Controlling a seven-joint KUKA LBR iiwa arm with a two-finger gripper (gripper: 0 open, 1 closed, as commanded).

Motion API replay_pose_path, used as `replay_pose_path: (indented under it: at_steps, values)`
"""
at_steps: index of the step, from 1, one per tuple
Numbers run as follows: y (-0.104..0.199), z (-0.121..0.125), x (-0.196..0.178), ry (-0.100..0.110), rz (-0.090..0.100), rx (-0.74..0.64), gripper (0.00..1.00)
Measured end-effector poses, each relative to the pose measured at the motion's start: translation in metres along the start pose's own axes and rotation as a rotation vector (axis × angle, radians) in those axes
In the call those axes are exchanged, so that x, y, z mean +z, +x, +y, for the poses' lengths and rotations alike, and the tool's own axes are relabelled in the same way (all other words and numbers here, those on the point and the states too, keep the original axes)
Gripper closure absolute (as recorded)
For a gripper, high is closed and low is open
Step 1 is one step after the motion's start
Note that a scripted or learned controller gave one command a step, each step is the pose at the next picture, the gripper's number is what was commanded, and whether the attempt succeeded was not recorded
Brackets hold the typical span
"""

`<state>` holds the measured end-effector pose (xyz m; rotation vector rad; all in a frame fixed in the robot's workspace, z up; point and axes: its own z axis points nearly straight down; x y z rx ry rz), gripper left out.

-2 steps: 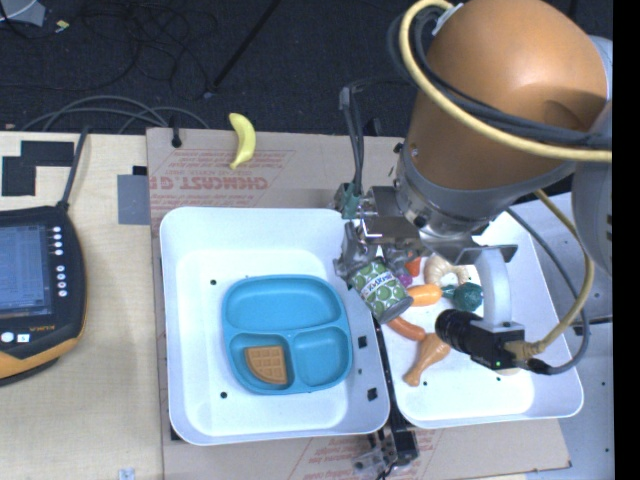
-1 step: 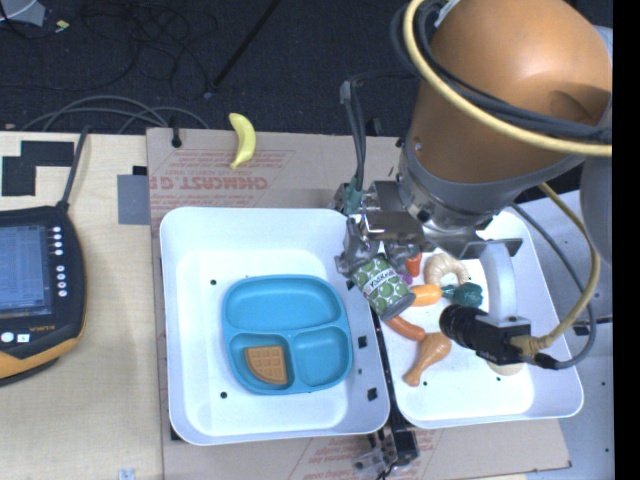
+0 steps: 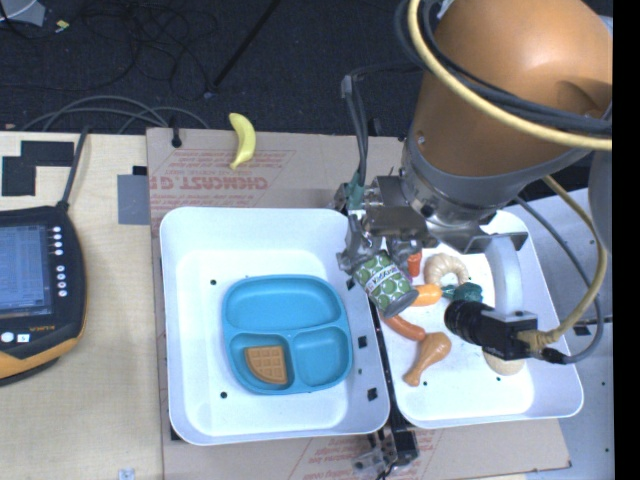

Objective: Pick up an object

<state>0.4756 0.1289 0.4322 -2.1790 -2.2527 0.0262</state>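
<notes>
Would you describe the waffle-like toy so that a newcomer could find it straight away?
Start at the left white bin, which holds a blue divided plate. The waffle lies in that plate's lower-left compartment. It is tan with a grid pattern, and it lies apart from the jumble of toy foods in the right bin.

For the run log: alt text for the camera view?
The gripper sits low over the right bin's left edge at a green patterned can, beside toy food. The left bin holds a blue divided plate with a waffle.
</notes>
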Motion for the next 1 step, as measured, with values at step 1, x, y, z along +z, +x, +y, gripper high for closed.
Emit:
replay_pose_path:
  at_steps: [1]
  values:
    - [-0.0666, -0.0018, 0.1233, 0.000, 0.002, 0.040, 1.00]
